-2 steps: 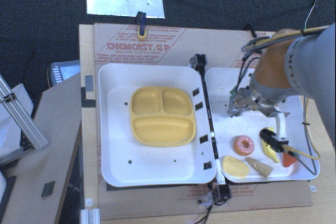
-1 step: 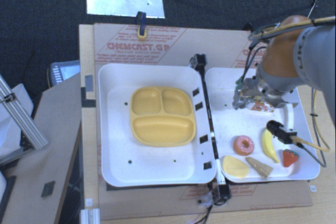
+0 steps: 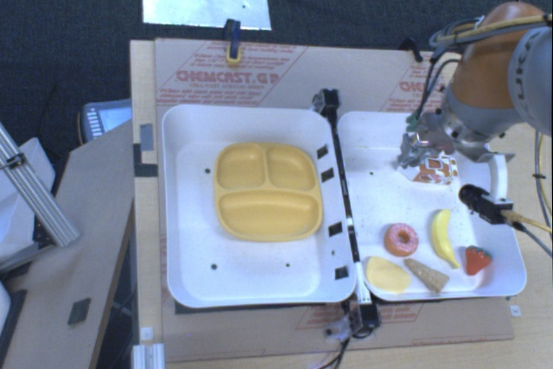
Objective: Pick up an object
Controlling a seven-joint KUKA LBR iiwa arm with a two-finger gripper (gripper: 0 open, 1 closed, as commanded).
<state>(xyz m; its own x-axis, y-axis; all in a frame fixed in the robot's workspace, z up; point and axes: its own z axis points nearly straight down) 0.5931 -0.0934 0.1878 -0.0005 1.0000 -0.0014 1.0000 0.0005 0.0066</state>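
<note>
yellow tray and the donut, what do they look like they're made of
Yellow tray: probably moulded plastic, matte to satin, with an even colour, rounded rims and three pressed compartments.
Donut: likely toy plastic or rubber, with a uniform pink top and a smooth, simple shape. The view is too coarse to tell hard from soft.

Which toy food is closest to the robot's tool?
The orange-and-white packet in the right bin, lying right beside the tool. The donut, banana and strawberry all sit farther off, toward the bin's front edge.
</note>
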